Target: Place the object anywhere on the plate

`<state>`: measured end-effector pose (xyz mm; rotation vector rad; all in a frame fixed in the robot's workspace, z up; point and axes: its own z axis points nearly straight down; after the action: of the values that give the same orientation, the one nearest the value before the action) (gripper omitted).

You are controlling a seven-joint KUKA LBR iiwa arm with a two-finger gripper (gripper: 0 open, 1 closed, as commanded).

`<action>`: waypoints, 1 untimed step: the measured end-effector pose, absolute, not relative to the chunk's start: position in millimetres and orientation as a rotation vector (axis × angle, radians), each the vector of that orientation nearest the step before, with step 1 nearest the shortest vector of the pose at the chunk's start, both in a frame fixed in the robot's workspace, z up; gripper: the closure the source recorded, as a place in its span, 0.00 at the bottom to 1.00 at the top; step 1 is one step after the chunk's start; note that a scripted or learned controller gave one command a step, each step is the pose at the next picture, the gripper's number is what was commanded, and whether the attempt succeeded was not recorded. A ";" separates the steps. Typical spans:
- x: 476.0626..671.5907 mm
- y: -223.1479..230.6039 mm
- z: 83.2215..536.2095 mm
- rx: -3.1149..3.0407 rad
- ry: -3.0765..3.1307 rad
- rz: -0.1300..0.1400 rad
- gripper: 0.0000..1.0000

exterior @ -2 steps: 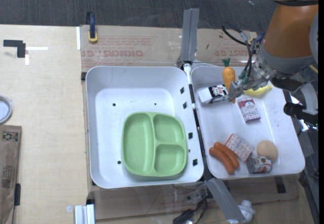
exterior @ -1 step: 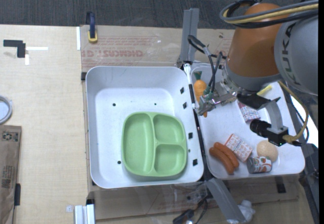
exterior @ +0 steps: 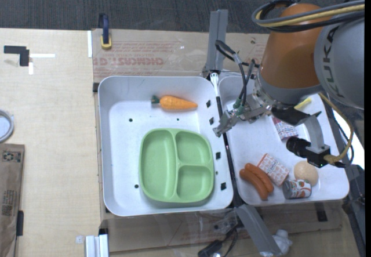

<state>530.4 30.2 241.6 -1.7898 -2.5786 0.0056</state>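
Nearby, carrot (exterior: 177, 103) lies just behind green plate (exterior: 176, 165).

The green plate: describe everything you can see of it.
The green plate is a pale green, rounded-square tray that looks like matte plastic, divided by raised ridges into three compartments: one long one on its left and two smaller ones on its right. It lies flat on the floor of the left bin, toward the near edge. Nothing lies in it, and the carrot lies apart from it.

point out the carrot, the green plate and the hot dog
carrot (exterior: 177, 103), camera view, middle of its orange body
green plate (exterior: 176, 165), camera view, ridge between its compartments
hot dog (exterior: 256, 180), camera view, middle of the sausages
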 end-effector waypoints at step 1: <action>531.1 29.4 249.1 -1.790 -2.577 0.010 1.00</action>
<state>531.1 29.4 249.1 -1.7897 -2.5771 0.0097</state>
